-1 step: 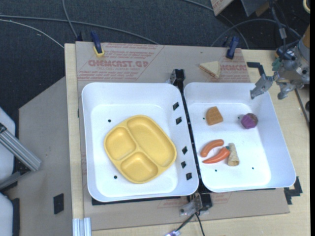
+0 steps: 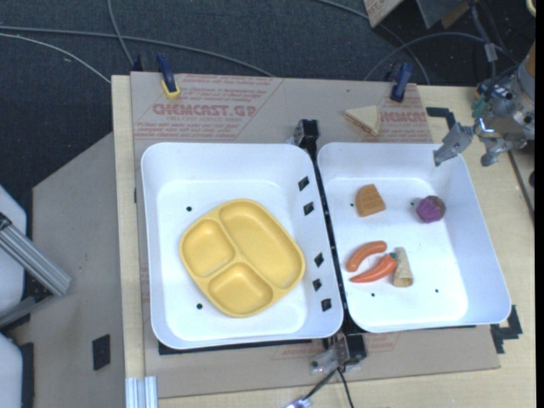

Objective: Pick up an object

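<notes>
Camera view, slanted: my gripper (image 2: pixel 469 140) hovers off the right bin's (image 2: pixel 476 270) 1 o'clock corner, jaws apparently spread and empty; purple piece (image 2: pixel 430 209) at 7 o'clock is nearest, isolated, so descend centred.

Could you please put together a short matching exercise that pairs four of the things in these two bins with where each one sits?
Things:
1. yellow divided tray
2. purple item
3. tan block
4. orange chilli

Places:
A. right bin, near its far right side
B. left bin, in the middle
C. right bin, near side, beside a sausage
D. right bin, far side, towards the divider

Pairs: 1-B, 2-A, 3-D, 4-C
</notes>
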`<state>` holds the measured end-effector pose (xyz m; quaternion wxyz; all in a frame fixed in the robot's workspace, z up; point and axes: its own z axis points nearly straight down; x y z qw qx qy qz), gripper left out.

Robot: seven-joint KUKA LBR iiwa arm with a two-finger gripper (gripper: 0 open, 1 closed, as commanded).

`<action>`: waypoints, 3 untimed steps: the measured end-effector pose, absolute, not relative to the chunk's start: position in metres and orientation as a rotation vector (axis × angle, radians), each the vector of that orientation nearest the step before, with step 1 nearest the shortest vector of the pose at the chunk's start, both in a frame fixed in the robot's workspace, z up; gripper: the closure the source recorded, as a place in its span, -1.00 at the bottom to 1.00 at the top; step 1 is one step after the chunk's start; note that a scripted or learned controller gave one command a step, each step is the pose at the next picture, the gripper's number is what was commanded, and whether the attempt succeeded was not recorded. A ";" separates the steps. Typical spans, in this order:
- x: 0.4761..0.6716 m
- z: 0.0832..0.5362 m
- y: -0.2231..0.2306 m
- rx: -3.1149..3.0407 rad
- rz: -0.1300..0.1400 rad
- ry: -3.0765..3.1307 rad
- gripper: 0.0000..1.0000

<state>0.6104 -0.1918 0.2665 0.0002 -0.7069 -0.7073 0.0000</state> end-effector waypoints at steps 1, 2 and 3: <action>0.614 0.207 -0.184 -2.215 0.005 -2.218 -1.00; 0.620 0.160 -0.178 -2.215 0.004 -2.219 -1.00; 0.628 0.109 -0.182 -2.216 0.004 -2.220 -1.00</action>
